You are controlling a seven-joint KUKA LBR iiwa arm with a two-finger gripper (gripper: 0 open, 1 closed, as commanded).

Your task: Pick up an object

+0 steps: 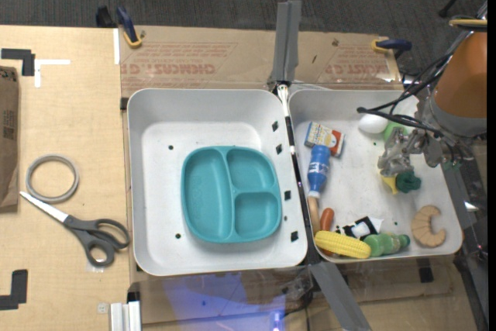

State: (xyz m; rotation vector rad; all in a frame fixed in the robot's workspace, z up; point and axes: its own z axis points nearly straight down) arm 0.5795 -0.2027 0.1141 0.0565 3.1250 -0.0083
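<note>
Now: arm (463, 81) reaches in from the right over the right bin (353, 198); gripper (396, 154) hangs low near that bin's right side

Gripper state: cannot tell, the metal parts blur together from this angle; nothing is seen held

Nearest thing: small green and yellow toy (406, 182), just below the gripper, close to touching. Whether they meet I cannot say

Other things in the right bin:
- white egg (373, 122), up and left of the gripper
- small box (323, 137) near the top left
- blue bottle (318, 167) lying along the divider
- croissant (428, 226) in the lower right corner
- corn (341, 245) and green bottle (386, 245) along the bottom wall
- red piece (326, 219) just above the corn

Left bin (147, 167) carries a teal tray (230, 193), well apart from the arm

Bench at left: scissors (77, 225) and tape roll (53, 177)

Step, as I judge it: approach or descent onto a target, most likely the green and yellow toy; grasp not yet made

Next move calls for: centring over the toy, going down to the bin floor, closing on it, then lifting straight up. Toy is small and lumpy, so a slip or a sideways nudge seems likely if the alignment is off
</note>
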